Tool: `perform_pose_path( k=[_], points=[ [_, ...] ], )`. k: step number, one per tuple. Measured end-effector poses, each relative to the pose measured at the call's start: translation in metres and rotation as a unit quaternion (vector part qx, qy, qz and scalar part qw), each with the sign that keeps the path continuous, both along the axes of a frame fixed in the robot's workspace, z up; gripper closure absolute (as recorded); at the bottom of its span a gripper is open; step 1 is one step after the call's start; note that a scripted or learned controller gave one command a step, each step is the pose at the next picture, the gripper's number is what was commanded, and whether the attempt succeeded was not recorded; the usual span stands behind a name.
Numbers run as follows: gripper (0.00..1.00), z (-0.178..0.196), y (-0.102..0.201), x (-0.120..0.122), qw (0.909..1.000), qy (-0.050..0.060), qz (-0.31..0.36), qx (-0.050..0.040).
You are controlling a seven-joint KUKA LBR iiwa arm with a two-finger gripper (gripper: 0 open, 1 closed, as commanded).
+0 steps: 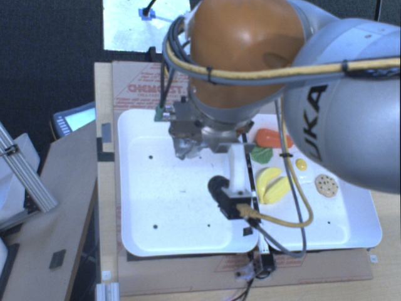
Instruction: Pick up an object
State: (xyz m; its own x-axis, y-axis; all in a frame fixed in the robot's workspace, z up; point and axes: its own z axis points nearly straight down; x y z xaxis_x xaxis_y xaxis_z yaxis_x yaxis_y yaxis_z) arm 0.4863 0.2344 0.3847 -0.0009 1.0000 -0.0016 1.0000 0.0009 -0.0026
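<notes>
Claw (186, 144) being lowered over left bin (144, 231)
Nothing is being reached there; toys are lying in right bin (357, 234)

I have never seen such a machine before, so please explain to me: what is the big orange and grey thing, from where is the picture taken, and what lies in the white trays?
The big thing is a robot arm, grey with an orange band, reaching in from the right. One fixed camera looks down on it at a slant. Its gripper hangs over the left bin. The right bin holds toy food: a yellow banana-like piece, a red-orange piece with green, a small yellow piece and a cookie. I see nothing between the gripper's fingers.
</notes>
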Motion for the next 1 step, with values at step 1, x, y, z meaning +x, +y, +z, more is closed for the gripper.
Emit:
perform_pose_path(
  k=[1],
  points=[
    [1.0, 0.0279, 0.0001, 0.0311, 1.0, -0.004, -0.001, 0.002]
  ],
)
